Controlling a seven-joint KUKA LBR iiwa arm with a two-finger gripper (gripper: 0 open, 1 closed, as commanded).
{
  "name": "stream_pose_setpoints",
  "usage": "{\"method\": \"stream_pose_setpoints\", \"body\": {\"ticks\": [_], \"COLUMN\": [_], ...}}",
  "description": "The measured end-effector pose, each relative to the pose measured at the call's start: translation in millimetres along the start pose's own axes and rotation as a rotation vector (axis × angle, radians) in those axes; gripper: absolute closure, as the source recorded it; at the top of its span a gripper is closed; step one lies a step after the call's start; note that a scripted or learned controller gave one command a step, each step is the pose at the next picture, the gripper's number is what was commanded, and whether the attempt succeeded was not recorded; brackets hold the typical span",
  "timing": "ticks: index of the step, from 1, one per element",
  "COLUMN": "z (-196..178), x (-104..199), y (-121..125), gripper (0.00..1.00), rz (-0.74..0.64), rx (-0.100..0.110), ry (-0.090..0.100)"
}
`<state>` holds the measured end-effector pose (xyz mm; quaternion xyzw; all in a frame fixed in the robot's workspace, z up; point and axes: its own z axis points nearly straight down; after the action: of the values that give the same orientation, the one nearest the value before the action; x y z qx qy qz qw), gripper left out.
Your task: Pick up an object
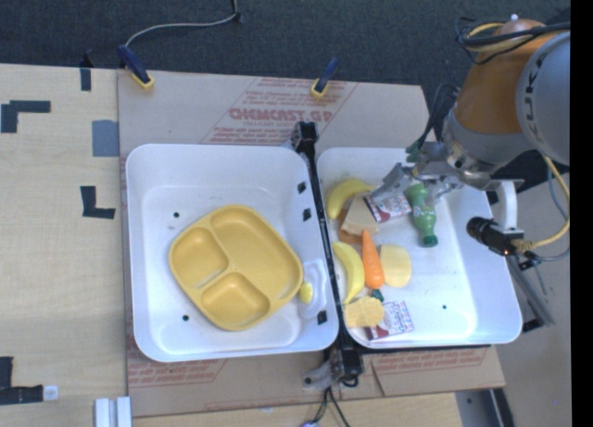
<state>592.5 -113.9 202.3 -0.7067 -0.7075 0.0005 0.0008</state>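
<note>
Whether the jaws are spread or pressed together cannot be told, for the gripper (pixel 419 175) hangs low over the twelve o'clock part of the right bin (pixel 482 309), just above a green bottle (pixel 423 215) and a small red-and-white packet (pixel 386 205). At the bin's nine o'clock side lie a banana (pixel 341 193), an orange carrot (pixel 372 261) and other yellow play food. The left bin (pixel 153 170) bears a yellow divided tray (pixel 234 266) at its centre.
</note>
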Motion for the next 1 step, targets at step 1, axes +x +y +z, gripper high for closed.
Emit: {"method": "stream_pose_setpoints", "body": {"ticks": [1], "z": [115.3], "x": [-11.2], "y": [-2.2], "gripper": [0.00], "rz": [0.000], "rx": [-0.006], "ry": [-0.001]}}
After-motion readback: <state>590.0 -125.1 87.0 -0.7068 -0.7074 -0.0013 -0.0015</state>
